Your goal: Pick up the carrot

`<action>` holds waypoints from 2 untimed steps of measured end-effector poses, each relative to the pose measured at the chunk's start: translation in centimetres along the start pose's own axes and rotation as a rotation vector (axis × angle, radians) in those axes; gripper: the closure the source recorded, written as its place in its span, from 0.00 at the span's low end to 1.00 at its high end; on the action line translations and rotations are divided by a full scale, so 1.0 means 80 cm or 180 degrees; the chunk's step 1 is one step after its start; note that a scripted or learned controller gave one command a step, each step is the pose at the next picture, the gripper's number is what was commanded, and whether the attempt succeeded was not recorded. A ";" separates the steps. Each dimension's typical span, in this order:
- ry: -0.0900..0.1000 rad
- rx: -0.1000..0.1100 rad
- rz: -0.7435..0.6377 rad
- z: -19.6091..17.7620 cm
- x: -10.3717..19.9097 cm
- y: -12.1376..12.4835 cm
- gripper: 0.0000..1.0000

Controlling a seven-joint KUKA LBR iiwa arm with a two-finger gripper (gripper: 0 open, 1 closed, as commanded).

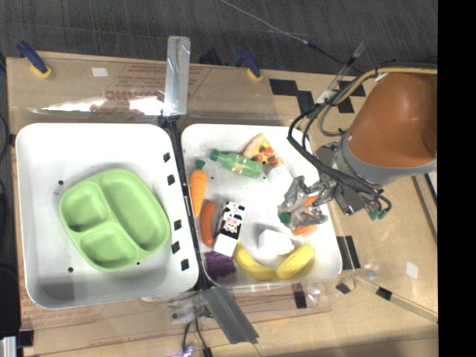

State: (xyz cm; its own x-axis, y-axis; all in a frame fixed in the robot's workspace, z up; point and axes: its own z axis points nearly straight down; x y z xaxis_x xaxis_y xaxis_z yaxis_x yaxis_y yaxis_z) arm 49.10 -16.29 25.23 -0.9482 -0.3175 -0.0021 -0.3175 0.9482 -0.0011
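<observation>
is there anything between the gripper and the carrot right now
Yes. The gripper sits at the right bin's right side; the carrot lies along its left wall. Between them lie the black-and-white carton and, further up, the green bottle. A straight low sweep would likely hit the carton.

arm: comes in from the right side, grey with that orange band sitting above the wrist
wrist: angled down and to the left
hand [301, 208]: down low, can't really make out the fingers
</observation>
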 end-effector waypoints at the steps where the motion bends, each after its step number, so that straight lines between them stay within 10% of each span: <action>1: -0.0003 0.0005 -0.0632 -0.015 -0.007 -0.046 1.00; 2: 0.0006 -0.0008 -0.1677 -0.012 0.016 -0.053 1.00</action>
State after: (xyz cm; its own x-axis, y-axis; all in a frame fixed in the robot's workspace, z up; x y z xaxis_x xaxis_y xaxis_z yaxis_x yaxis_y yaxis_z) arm 49.22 -20.73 26.20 -0.6601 -0.7512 -0.0001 -0.7512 0.6601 0.0007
